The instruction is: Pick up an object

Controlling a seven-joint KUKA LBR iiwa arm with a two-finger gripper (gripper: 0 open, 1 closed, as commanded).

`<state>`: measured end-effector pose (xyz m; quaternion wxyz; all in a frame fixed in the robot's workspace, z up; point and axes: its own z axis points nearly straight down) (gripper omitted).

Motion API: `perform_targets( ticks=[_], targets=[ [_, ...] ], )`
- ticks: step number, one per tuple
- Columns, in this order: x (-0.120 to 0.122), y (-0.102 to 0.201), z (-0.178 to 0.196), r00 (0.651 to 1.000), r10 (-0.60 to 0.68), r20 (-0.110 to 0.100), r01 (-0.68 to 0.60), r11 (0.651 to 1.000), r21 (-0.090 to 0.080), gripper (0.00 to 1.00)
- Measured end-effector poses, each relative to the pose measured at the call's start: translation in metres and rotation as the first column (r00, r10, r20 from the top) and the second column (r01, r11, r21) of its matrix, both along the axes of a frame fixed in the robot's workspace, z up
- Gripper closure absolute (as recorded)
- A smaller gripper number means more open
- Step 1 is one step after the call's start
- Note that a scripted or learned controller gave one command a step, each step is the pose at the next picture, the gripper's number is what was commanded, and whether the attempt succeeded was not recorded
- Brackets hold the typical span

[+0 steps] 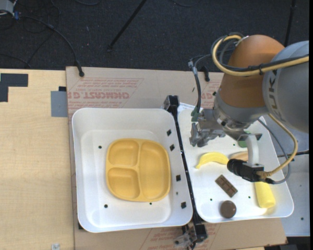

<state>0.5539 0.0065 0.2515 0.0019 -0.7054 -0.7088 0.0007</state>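
My gripper (pixel 202 135) hangs low over the upper left part of the right bin (pixel 285 204), close to the wall between the two bins. A yellow banana (pixel 211 159) lies just below and to the right of it, apart from it. Further down lie a flat brown chocolate bar (pixel 226 185) and a round brown cookie (pixel 228 209). A stubby yellow piece (pixel 265 195) rests near the bin's right wall. Nothing shows in the gripper. The arm's bulk hides the bin's upper right part.
The left bin (pixel 88 139) holds a yellow divided plate (pixel 138 170) in its middle. Black clips (pixel 171 103) sit along the seam between the bins. Cardboard lies under both bins, with a wooden bench to the left.
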Motion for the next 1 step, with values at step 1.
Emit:
perform_targets(
  ticks=[1],
  targets=[
    [0.013,0.0611,-0.0099,1.0,0.001,-0.001,-0.001,1.0,0.0,1.0]
  ],
)
